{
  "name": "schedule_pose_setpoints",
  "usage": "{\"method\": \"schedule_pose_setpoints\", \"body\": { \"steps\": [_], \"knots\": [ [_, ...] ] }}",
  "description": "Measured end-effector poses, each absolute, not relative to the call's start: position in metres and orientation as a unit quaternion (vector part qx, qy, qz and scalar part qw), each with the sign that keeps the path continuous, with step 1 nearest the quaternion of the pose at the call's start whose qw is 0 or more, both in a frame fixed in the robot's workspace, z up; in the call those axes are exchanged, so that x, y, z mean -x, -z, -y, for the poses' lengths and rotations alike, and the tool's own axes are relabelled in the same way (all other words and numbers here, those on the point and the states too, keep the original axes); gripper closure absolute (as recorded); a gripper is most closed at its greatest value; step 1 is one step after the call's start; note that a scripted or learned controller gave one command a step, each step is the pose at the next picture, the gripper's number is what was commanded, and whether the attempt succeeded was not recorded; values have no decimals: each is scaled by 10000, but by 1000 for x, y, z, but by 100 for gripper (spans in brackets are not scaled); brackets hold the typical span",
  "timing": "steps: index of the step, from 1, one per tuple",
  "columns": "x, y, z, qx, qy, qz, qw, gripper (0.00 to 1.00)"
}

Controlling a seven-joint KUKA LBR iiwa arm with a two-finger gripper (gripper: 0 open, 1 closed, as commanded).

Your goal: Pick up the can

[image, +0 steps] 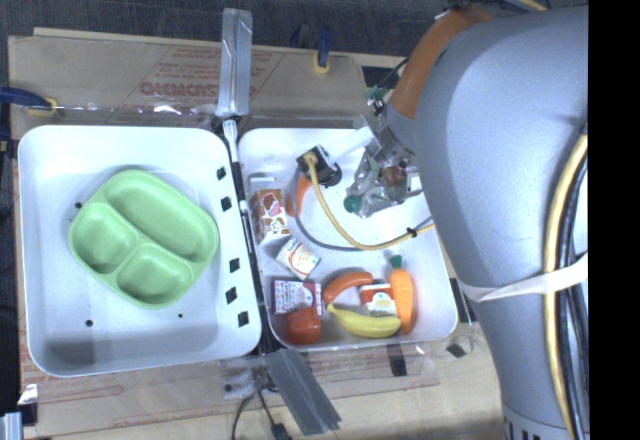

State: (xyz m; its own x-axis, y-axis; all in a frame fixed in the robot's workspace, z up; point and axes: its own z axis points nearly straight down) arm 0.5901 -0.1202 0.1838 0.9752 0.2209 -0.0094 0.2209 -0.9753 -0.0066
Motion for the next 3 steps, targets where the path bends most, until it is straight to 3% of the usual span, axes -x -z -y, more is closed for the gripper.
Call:
{"method": "schedule_pose_setpoints", "body": {
  "steps": [1, 2, 3],
  "knots": [
    [-641, -170, 118, 9945, -30, 1050, 18, 100],
    [-638, -342, 83, 9947, -12, 1029, 4, 100],
    [-594, -214, 47, 9932, -51, 1163, 20, 100]
  ]
}}
